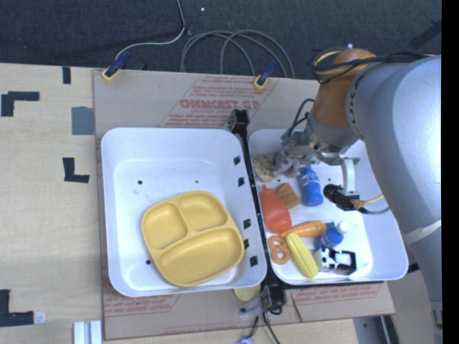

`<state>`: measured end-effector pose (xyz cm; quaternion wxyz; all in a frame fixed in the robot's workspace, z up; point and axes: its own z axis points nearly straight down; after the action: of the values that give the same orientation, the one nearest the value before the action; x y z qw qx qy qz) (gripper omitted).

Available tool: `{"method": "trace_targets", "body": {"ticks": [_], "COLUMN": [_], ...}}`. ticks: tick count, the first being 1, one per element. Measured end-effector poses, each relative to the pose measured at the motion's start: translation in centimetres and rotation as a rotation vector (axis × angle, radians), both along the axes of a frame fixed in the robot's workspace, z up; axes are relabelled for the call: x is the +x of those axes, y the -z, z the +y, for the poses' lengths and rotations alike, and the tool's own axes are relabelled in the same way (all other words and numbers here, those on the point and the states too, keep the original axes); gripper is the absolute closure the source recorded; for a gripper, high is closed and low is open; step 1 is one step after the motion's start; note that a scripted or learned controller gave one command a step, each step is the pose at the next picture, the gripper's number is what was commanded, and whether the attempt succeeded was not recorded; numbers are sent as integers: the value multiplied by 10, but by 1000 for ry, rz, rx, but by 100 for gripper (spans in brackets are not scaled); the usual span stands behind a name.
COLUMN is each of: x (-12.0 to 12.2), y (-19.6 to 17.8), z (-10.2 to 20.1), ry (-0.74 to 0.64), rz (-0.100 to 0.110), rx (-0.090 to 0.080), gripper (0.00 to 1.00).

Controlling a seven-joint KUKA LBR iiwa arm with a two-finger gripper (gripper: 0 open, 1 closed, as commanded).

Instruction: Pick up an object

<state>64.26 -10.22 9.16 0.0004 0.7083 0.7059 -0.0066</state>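
Gripper [295,155] down in right bin [387,253], just beside cookie [263,166] and bottle [310,185]; finger state impossible to tell; crowded there, so risk of nudging neighbours, closing on nothing.

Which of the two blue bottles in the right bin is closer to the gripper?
The larger blue bottle, lying just below the gripper near the bin's top. The smaller blue bottle lies farther down, beside the carrot.
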Motion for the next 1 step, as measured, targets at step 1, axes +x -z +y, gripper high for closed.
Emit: {"method": "trace_targets", "body": {"ticks": [1], "x": [-64], "y": [-96], "z": [28], "ry": [-5], "rz": [-11], "rx": [11], "gripper": [100]}}
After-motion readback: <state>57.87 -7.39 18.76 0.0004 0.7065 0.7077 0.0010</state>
